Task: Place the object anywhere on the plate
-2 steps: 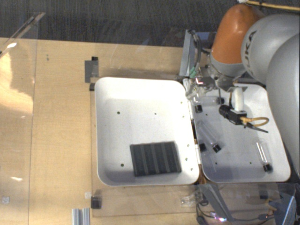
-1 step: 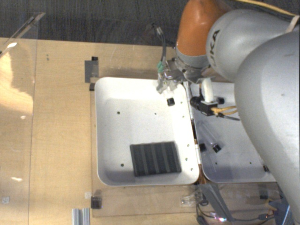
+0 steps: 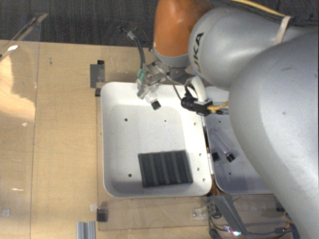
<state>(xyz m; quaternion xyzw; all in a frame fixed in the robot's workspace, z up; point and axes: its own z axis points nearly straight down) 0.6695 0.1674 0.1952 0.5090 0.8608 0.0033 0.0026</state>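
- Black ribbed plate (image 3: 165, 168): flat on the floor of the left bin (image 3: 115, 133), in the near part, close to the right wall.
- Small dark object (image 3: 155, 104): at the far end of the same bin, just below the gripper (image 3: 146, 92), well apart from the plate. Too small to identify; cannot be told whether resting on the bin floor or hanging from the gripper.
- Gripper: positioned over the far edge of the left bin, pale and partly blurred. Spread or pressed together cannot be told from this view, so no hold on the object can be confirmed.
- Arm (image 3: 259, 83): grey, with the orange band (image 3: 174, 24) above the wrist, reaching in from the right and covering much of the right bin (image 3: 234, 178).
- Black cable (image 3: 197, 104): looped beside the wrist, over the wall between the two bins.
- Bench (image 3: 55, 143): pale wood-coloured surface around both bins.
- Step in hand, as a judgement: pick-up or first lift of the object at the far end of the bin; placement not yet done.
- Next move, as a judgement: confirm a firm pinch on the object, raise clear of the bin floor, carry toward the near side, centre over the ribbed plate, lower, release.
- Risk: small object on a ribbed surface, liable to slip from a poor pinch or to roll off the ribs.
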